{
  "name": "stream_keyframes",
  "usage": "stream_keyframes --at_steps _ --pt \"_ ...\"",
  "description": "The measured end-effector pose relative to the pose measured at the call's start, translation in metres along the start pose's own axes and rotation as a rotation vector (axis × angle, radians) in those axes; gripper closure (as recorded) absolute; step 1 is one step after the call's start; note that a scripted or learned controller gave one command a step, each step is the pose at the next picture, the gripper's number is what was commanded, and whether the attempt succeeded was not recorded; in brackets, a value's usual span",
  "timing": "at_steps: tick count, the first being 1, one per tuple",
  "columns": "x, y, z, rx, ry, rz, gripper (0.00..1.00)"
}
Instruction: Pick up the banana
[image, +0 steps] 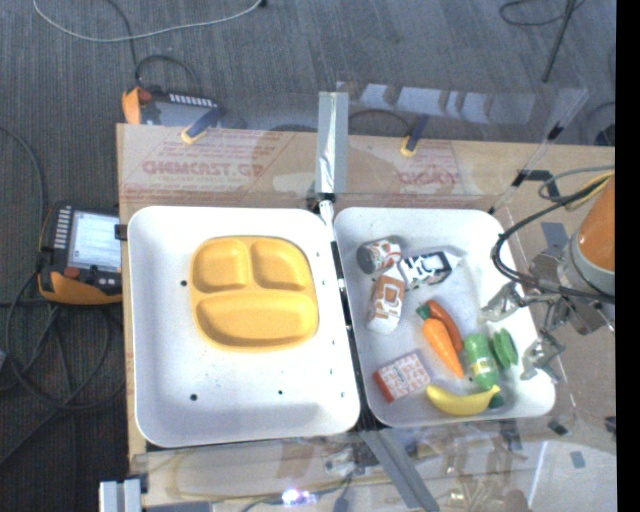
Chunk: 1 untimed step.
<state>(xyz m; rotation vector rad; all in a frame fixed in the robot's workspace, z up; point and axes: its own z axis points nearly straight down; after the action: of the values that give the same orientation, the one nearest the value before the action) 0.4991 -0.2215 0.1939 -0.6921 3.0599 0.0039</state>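
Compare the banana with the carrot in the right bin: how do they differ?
The banana is yellow; the carrot is orange with a green top. The banana is curved, the carrot straight and tapered. The banana lies along the bin's near edge, the carrot slants toward its middle. Both lie flat in the right bin.

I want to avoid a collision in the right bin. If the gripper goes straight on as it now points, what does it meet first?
Probably the green bottle, which lies just left of the gripper; the banana lies lower. Depth is unclear from above.
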Motion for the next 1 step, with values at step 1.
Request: stream_keyframes --at_steps 1 --pt "-0.0147 0.0199 0.1031 0.012 -0.015 0.011 0.0"
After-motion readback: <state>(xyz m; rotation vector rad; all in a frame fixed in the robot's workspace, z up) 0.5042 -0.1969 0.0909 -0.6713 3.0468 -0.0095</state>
